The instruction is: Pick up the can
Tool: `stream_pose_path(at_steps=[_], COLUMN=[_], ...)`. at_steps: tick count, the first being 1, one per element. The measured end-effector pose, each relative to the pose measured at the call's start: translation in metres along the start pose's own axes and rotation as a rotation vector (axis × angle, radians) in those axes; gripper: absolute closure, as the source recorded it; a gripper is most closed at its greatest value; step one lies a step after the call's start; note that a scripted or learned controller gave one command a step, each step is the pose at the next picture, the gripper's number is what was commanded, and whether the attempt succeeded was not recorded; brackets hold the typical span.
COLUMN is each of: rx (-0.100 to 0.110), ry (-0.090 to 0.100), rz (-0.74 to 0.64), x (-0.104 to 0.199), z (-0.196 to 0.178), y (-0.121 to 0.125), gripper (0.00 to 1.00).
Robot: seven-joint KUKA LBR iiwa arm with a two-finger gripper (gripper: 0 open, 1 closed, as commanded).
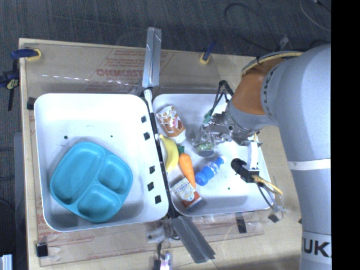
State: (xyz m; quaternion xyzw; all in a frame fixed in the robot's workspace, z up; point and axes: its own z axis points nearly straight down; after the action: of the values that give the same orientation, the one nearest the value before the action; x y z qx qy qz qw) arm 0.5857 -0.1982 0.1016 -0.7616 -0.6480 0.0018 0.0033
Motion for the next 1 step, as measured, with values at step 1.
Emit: stream_pose_path(at_steps=[1], rx=[-0.005], ry=[0.0], rz=[0.287], x=[0.0415], z=[-0.105], y=[-0.0195], gripper=[1.0])
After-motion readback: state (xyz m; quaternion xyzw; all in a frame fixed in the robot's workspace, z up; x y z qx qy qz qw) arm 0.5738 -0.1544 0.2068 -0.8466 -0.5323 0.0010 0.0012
